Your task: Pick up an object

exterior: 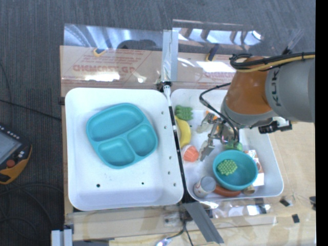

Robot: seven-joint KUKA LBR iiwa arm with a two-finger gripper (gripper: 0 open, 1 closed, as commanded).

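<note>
So, from the camera above the bench, the grey arm (287, 94) with its orange band reaches in from the right and hangs over the right bin (274, 160). Down at its end sits the gripper (214, 135), low over the middle of that bin, its metal fingers (207, 148) spread apart with nothing showing between them, so it holds nothing just now. Around it, plenty to choose from: a yellow banana (183, 131) lies just to the gripper's left, along the bin's left wall, with a small green leafy piece (183, 112) above it near the far corner. An orange-pink item (190, 154) sits just beside the lower fingertip; whether they touch is hard to tell. Right of that, a blue bowl (234, 169) carries a green knobbly object (227, 166) inside, and the bowl rests partly over an orange-brown item (225, 191) at the near edge. A small grey can (204, 186) stands in the near left corner. Over in the left bin (82, 188), well apart from the gripper, a teal divided plate (121, 134) lies flat with three compartments.
</note>
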